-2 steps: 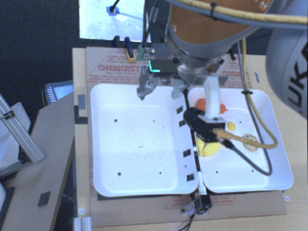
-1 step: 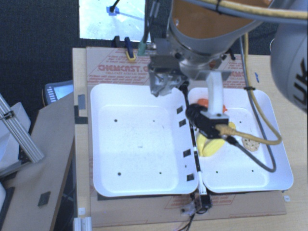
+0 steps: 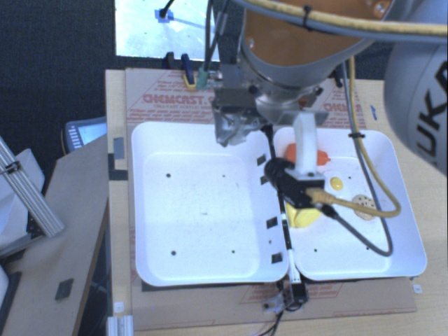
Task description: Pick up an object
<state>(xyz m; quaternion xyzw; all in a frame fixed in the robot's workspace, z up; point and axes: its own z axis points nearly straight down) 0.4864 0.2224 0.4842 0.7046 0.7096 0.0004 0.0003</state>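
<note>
White plastic is filling most of what we are seeing: two shallow bins are sitting side by side on a brown cardboard sheet (image 3: 168, 98) with red lettering, and we are looking down on them at a slant. The left-hand bin (image 3: 196, 208) is showing us its pale floor, dotted with a few small dark specks. The right-hand bin (image 3: 395, 247) is holding the things that could be picked up.

In that right-hand bin, an orange object (image 3: 321, 157) is lying near the far side, partly hidden behind the robot's hardware. A small yellow object (image 3: 337, 183) is resting nearer the middle of the floor. A larger yellow object (image 3: 305, 219) is lying closer to us, near the wall that the two bins share, and it too is partly covered. A tan round disc (image 3: 363, 205) with small holes is lying just to the right of the small yellow object, apart from it.

The arm (image 3: 308, 26), grey with an orange band, is reaching in from the upper right. Its gripper (image 3: 234, 128), a grey metal claw, is hanging over the far edge of the left-hand bin, close to the shared wall. We cannot tell whether the claw is released or clenched. All four objects are lying in the right-hand bin, apart from the claw.
</note>
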